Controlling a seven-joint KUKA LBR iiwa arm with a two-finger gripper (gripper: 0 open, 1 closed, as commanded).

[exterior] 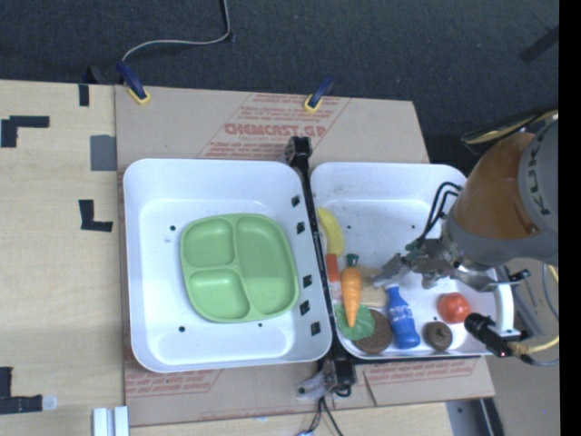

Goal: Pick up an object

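From my remote seat I see the grey arm with its orange band leaning in over the right-hand shallow white plastic bin point(381, 178), its two-finger gripper point(406, 263) lowered near the middle of that bin, just above the cluster of toys along the bin's near edge. Whether the gripper is spread or closed I cannot tell; the tips are a dark blur and nothing shows between them. The candidates for picking sit crowded toward the near-left corner: a small blue plastic bottle with a white label point(401, 315) closest to the gripper, an orange plastic carrot with a green top point(349, 286) beside it, a yellow toy banana point(330, 232) lying along the left wall, a brown round disc point(373, 333) at the near rim, and a red round tomato-like toy point(452, 306) with a dark brown ring-shaped piece point(438, 335) toward the near-right corner. I judge the gripper is positioned to descend on the bottle, since it hangs almost over it. The left-hand white bin point(154, 198) holds a light green divided plastic plate point(240, 268), resting flat near its centre, probably as the drop place.
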